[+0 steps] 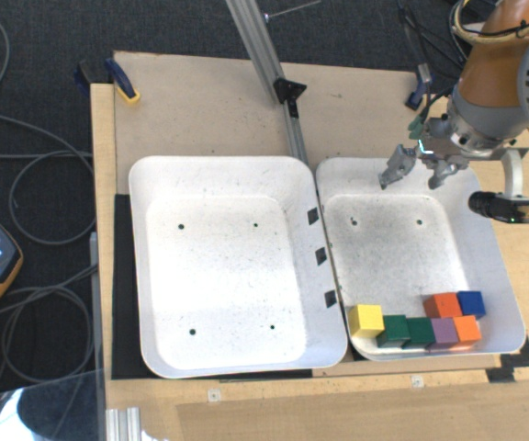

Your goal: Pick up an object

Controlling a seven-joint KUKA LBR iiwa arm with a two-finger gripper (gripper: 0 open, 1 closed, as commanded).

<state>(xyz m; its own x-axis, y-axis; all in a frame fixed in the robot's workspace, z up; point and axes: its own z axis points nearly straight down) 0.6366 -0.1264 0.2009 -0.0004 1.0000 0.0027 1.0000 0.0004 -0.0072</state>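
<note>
Seven blocks (418, 321) lie ungrasped at the right bin's (494, 246) near edge; your tool (419, 175) hangs spread, empty, at its far edge.

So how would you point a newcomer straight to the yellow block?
Find the right-hand white bin, the one beneath the gripper. Its blocks are bunched along the near edge. The yellow block sits at that row's left end, next to a green block; it is the only yellow one.
</note>
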